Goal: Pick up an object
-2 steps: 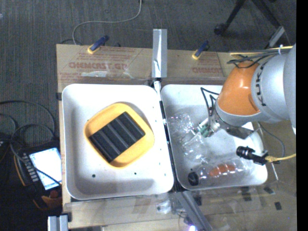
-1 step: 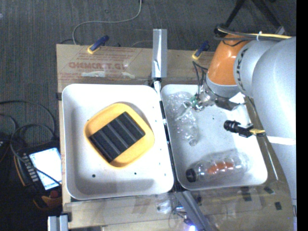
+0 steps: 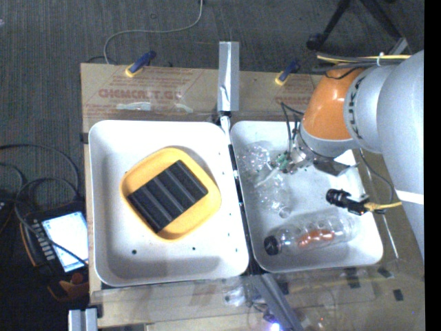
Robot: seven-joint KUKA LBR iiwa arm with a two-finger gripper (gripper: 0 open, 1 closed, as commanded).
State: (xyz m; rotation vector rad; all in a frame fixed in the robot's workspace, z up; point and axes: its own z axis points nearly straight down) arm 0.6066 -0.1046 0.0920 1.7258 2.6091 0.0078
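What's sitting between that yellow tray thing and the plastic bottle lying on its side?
In the camera view, the bins' adjoining white walls separate the yellow tray from the clear bottle, then bare bin floor.

Dark grey carpet floor [image 3: 83, 19]. Brown board [image 3: 158, 92] under the bins, held by blue-yellow clamps [image 3: 140, 63]. Thin cable [image 3: 172, 29] loops on carpet. Black chair base [image 3: 358, 9] top right. Lit tablet [image 3: 60, 240] at left.

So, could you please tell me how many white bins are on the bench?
2. The left bin holds a yellow and black tray; the right bin holds a clear bottle.
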